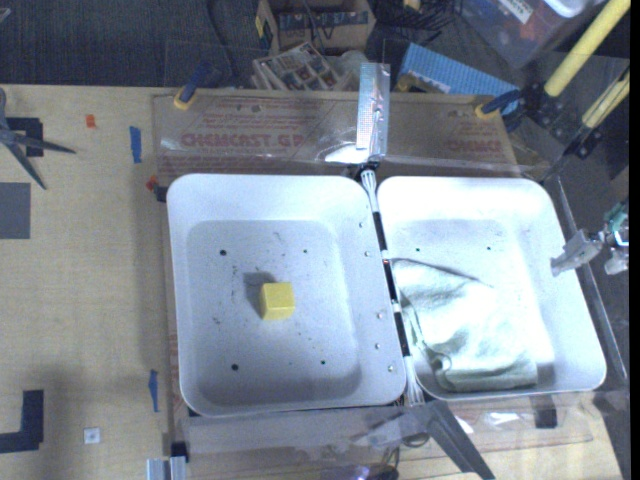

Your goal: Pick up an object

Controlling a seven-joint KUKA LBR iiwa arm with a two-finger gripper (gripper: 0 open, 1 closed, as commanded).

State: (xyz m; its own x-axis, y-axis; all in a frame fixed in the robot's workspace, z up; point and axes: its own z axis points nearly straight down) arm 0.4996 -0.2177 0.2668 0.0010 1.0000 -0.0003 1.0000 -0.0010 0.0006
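A small yellow block (278,300) lies alone near the middle of the left bin (200,218). A crumpled white cloth (470,328) lies in the near half of the right bin (520,203). My gripper (585,251) shows as a small grey part at the far right, over the outer rim of the right bin. It is well away from the block and off to the right of the cloth. Nothing is seen held in it.
A metal divider strip (385,268) runs between the two bins. Cardboard and clear plastic sheeting (300,138) lie behind the bins. Clutter, cables and a yellow bar (590,33) stand at the back right. The wooden bench (70,268) stretches out to the left.
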